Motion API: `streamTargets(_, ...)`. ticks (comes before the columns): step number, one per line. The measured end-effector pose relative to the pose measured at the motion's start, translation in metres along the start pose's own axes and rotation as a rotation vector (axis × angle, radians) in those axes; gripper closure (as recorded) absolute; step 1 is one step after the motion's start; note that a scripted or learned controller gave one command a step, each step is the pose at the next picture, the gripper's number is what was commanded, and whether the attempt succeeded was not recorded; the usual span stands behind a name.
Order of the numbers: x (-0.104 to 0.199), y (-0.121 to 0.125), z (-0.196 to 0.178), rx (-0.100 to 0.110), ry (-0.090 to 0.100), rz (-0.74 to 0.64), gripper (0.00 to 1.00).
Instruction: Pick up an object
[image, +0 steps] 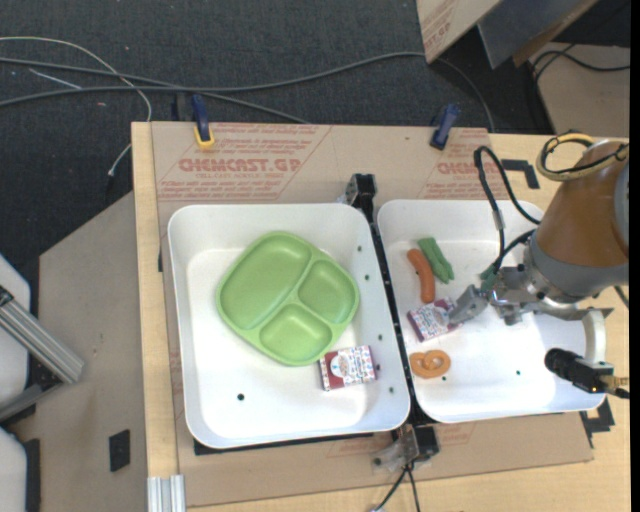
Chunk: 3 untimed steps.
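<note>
Currently my gripper (462, 308) sits in the right bin (500, 400), its tip touching the small carton (430, 322); finger state cannot be determined.

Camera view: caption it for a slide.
Gripper reaches a small carton in the right bin; green plate in left bin.

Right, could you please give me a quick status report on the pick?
Gripper low in right bin, at pink carton. No visible grasp. Orange ring, carrot, green piece close by.
</note>
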<state>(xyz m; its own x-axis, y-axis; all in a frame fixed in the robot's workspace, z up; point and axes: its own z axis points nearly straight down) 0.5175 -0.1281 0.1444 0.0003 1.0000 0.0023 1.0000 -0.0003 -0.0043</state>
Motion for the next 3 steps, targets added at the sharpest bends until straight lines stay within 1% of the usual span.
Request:
streamTargets(1,0.000,0.001,0.050,-0.002,0.001,0.001,0.00)
streamTargets(2,0.001,0.003,0.036,-0.009,0.001,0.000,1.00)
streamTargets(3,0.008,0.010,-0.012,-0.009,-0.003,-0.002,1.00)
